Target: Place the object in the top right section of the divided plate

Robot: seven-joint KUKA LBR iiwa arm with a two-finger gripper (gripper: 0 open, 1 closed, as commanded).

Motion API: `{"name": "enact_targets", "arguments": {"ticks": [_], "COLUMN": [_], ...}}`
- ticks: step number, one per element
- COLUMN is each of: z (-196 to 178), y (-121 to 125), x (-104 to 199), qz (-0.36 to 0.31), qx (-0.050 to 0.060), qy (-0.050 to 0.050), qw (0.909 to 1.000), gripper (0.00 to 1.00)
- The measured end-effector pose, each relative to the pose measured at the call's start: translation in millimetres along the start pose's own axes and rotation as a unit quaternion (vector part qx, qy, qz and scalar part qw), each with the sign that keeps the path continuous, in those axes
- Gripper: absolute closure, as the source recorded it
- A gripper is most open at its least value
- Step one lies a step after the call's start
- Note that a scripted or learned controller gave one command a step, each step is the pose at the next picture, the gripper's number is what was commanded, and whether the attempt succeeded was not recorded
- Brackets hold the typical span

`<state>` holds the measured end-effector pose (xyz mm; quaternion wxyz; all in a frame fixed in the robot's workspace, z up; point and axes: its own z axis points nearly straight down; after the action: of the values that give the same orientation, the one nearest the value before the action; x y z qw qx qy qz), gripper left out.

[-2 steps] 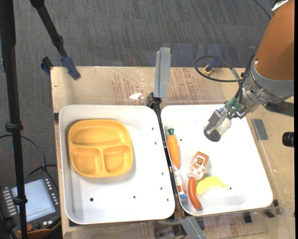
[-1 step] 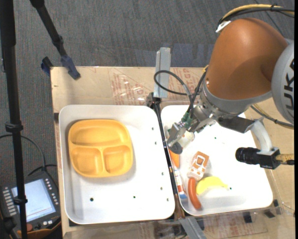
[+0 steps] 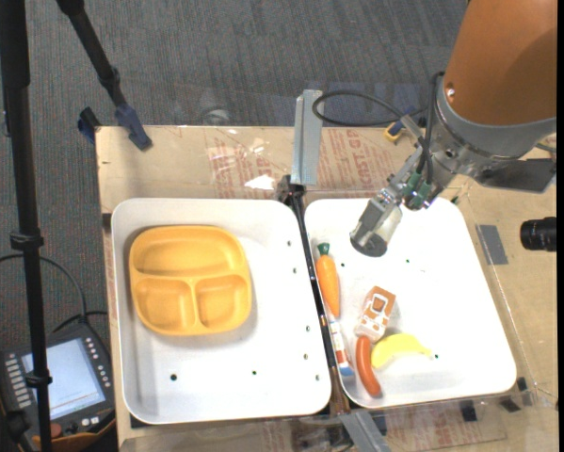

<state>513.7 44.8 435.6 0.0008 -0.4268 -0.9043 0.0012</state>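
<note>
Yellow plastic marks the divided plate (image 3: pixel 191 281), which lies flat in the upper left part of the left bin (image 3: pixel 216 375). Its one long section runs across the top, and two smaller sections sit below, so "top right" is judged to mean the right end of that long section or the nearest corner; the exact boundary cannot be settled from this slanted view. All three sections are bare.

Candidate objects are grouped in the right bin (image 3: pixel 451 347), well apart from the plate. A carrot (image 3: pixel 329 283) lies along the left wall, stem end up. Below it, a thin marker-like item (image 3: pixel 335 339) rests against the same wall. An orange-and-white carton (image 3: pixel 377 313) lies near the middle, with a red sausage (image 3: pixel 366 365) and a banana (image 3: pixel 401 350) just beside it toward the lower edge. Which one is the task's object cannot be told.

Above this group, the hand (image 3: pixel 372 233) hangs over the upper left area of the right bin, tilted, carried by the grey arm with its orange band (image 3: pixel 503 45). Whether it is released or clenched cannot be told from this angle. Nothing is seen grasped. The position suggests an approach stage: a pick must come first, then a transfer across the divider between bins.
</note>
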Motion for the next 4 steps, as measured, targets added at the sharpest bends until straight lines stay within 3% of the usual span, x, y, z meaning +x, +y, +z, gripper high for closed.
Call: {"name": "enact_targets", "arguments": {"ticks": [1,2,3,4], "z": [46.3,-0.6,-0.1,44.2], "y": [-1.2,-78.0,-5.8,64.7], "x": [56.2,-52.9,50.5,137.9], "qz": [-0.162,-0.266,-0.187,-0.167], "qx": [0.0,-0.001,-0.001,0.0], "qy": [0.001,-0.001,0.0,0.0], "qw": [0.9868,0.9641,0.9824,0.986], "gripper": [1.0,1.0,1.0,1.0]}}
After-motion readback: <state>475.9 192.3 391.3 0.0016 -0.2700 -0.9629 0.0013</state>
